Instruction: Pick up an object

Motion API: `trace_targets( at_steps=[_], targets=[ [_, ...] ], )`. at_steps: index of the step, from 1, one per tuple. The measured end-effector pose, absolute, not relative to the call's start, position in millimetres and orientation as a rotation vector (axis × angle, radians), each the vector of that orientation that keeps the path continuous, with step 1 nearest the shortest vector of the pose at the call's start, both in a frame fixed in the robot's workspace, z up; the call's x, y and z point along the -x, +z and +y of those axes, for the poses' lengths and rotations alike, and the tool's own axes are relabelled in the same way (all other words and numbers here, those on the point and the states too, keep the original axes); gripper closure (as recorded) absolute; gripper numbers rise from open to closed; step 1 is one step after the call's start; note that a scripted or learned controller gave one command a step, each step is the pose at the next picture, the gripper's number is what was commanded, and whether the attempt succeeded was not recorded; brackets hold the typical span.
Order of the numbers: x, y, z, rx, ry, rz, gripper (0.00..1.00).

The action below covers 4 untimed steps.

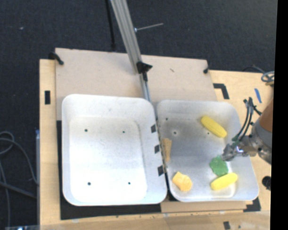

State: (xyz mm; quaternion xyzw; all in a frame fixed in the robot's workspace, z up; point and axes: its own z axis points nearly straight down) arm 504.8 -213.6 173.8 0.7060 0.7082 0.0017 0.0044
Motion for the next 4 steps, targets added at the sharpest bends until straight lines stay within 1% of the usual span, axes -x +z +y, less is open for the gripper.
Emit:
trace_targets(
  at_steps=[1,2,3,4],
  targets=[
    [-507.1,228,-215,-2.211,0.006,2.219,1.0],
    [-510.6,231,-166,-2.212,0.004,2.228,1.0],
    [-529.1,241,-109,-2.211,0.006,2.229,1.0],
    [-536.4,250,-55,-2.211,0.006,2.23,1.0]
  ],
)
